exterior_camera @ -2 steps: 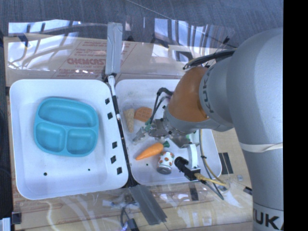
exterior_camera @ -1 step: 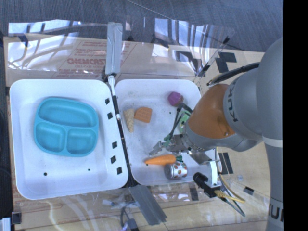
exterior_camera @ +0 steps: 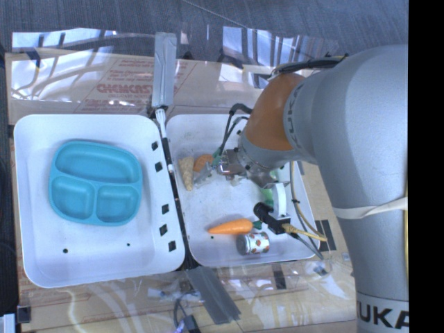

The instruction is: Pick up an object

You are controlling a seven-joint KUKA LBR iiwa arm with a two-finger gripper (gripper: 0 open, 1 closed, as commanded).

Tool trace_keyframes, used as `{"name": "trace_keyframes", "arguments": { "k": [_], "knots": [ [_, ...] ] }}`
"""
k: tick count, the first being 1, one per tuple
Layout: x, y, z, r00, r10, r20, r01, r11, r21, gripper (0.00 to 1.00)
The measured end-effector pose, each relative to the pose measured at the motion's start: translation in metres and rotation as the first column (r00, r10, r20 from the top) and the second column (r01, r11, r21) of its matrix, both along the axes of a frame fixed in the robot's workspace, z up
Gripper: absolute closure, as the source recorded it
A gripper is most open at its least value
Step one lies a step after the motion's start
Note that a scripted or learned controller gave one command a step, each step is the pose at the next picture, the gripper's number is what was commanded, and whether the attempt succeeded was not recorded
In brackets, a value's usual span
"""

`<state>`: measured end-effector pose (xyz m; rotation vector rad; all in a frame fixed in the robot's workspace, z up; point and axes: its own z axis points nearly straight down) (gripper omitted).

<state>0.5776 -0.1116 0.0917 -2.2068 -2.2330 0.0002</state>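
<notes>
Behind both bins, cardboard (exterior_camera: 125,82) bears faint red lettering, unreadable

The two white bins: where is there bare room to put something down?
Left bin: bare floor along the near edge, below the blue tray, and a strip around it. Right bin: bare middle between the bread piece and the carrot. Crowded by the tool and the small can.
</notes>
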Motion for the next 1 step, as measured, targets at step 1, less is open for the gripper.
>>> {"name": "trace_keyframes", "arguments": {
  "k": [1],
  "knots": [
    [0.0695, 0.0118, 0.0033, 1.000, -0.009, 0.000, 0.009, 1.000, -0.007, 0.00]
  ]
}}
